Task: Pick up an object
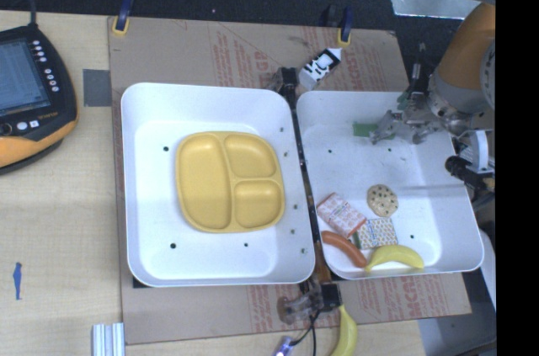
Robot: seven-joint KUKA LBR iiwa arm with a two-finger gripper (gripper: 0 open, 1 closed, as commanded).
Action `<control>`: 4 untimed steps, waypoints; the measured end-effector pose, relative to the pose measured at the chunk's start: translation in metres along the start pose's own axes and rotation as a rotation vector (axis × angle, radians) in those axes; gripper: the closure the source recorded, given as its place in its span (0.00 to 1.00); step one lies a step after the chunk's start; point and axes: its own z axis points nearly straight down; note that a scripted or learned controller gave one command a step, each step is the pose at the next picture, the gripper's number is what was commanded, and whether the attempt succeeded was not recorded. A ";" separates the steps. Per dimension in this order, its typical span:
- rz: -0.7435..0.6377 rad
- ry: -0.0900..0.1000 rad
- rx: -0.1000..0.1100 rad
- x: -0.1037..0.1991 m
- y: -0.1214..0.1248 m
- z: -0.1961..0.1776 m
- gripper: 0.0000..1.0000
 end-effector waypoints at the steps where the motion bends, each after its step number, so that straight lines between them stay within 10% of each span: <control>1: -0.002 -0.001 0.003 0.009 -0.061 0.001 0.00; 3: 0.001 0.000 0.000 0.058 0.011 -0.026 0.00; 4: 0.000 -0.001 0.003 0.034 -0.070 -0.035 0.00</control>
